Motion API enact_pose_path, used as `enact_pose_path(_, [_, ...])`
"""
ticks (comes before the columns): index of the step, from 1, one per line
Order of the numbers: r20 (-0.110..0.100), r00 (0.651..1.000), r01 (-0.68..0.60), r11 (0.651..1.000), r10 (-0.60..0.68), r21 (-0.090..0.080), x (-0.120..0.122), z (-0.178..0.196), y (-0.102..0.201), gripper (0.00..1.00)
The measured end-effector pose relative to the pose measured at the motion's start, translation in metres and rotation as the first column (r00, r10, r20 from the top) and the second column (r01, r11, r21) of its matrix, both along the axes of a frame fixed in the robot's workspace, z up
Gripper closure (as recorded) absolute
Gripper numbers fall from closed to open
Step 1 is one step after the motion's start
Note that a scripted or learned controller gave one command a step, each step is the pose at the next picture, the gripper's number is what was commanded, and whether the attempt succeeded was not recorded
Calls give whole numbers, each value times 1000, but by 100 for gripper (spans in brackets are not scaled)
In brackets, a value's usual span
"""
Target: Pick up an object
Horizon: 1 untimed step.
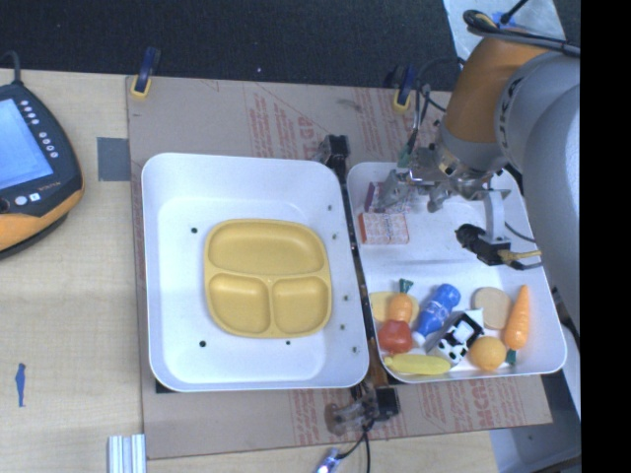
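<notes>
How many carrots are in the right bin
2. One carrot lies upright along the right bin's right side. A smaller carrot with a green top sits at the left of the toy pile. Others may be hidden underneath.

red lettering runs along the brown cardboard sheet (pixel 237 106) under the two bins, in strips beside the left bin (pixel 168 264) and below the right bin (pixel 552 358), but the letters are too small and blurred to read; a small card (pixel 383 228) lying in the right bin carries red print, also too fine to make out; the handheld pendant (pixel 30 166) at the left edge has a lit screen and a column of buttons, with no legible characters; no brand, number or sign can be read anywhere
</notes>
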<state>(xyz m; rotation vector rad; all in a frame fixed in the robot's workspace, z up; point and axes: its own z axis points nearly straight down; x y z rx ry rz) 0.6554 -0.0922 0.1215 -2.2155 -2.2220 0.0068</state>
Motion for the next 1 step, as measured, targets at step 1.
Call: enact_pose_path(1, [4, 1000, 1, 1000, -1, 0, 1, 24, -62, 0])
